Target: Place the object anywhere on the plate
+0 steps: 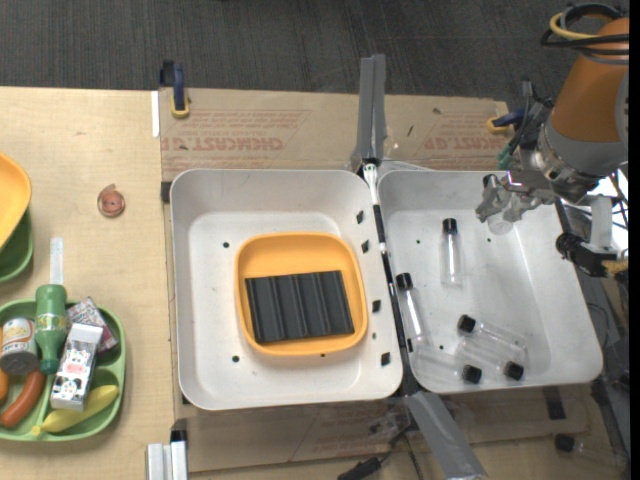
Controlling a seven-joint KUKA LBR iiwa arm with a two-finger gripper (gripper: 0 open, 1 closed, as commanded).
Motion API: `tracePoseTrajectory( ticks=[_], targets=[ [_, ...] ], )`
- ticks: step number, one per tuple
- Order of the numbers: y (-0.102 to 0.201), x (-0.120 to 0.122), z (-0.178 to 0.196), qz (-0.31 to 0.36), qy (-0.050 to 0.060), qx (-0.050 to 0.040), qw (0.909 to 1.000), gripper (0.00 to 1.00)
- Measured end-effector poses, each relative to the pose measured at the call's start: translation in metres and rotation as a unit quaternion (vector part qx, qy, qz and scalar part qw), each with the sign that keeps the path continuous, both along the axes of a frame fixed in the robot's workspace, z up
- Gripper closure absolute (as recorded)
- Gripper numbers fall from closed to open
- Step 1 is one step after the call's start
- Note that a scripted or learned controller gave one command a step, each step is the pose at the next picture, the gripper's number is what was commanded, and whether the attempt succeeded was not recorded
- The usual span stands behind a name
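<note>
I read this as the start of the pick: nothing sits on the plate (300, 251) but its own dark ribbed insert (299, 305), and the vials all lie in the right bin (560, 368). The tool (497, 208) hangs over that bin's upper right corner, near the rim, with nothing between it and the bin floor that I can make out — whether it is released or clenched I cannot tell from this slant.

The nearest candidate is the upright-lying vial (452, 251), a clear tube with a black cap at its top end, just left of and below the tool. A long one (407, 305) rests against the bin's left wall, and a loose cluster (489, 352) lies near the bottom.

Next I'd want the tool brought down across the lone vial's narrow width, then carried left over the divider to the plate in the left bin (200, 368).

The vials look smooth, glassy and round — likely to roll or slip. The plate is orange, rounded-square, with a raised lip; the bins are shallow white plastic.
</note>
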State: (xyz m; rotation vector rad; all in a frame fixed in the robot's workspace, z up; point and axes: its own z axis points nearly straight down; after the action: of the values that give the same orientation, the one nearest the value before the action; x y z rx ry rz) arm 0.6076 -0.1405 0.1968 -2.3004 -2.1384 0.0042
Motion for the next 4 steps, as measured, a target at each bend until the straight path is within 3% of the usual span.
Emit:
tracePoseTrajectory(
  ticks=[1, 2, 3, 4],
  targets=[
    [0.022, 0.000, 0.016, 0.052, 0.000, -0.0001, 0.9986, 1.00],
    [0.041, 0.025, 0.021, 0.161, -0.001, 0.0002, 0.9869, 1.00],
    [0.053, 0.030, 0.033, 0.240, -0.001, 0.0002, 0.9709, 1.00],
    [0.059, 0.051, 0.015, 0.279, -0.001, 0.0000, 0.9603, 1.00]
  ],
)
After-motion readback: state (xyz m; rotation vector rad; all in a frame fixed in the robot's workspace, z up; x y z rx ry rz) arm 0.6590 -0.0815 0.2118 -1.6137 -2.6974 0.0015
